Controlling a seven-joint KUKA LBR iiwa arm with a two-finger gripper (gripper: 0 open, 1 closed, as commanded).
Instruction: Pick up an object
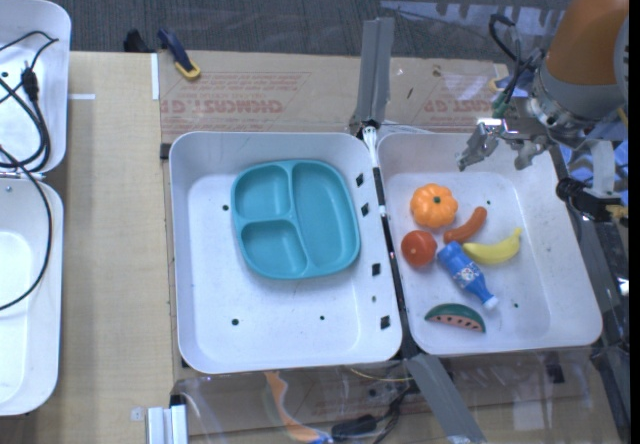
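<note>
We see two white bins side by side on the surface. The left bin [200, 262] holds a teal divided plate [296, 217]. The right bin [560, 282] holds the objects to pick — an orange pumpkin [433, 205], a sausage [466, 225], a tomato [419, 248], a banana [495, 249], a blue bottle [467, 274] and a watermelon slice [456, 317]. The gripper [497, 143] hovers over the right bin's far edge — its fingers spread apart, gripping nothing.

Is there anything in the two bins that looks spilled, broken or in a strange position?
Nothing stands out. The teal divided plate lies flat in the left bin. The toy foods and the blue bottle, lying on its side, are grouped loosely in the right bin; nothing looks spilled or damaged.
</note>
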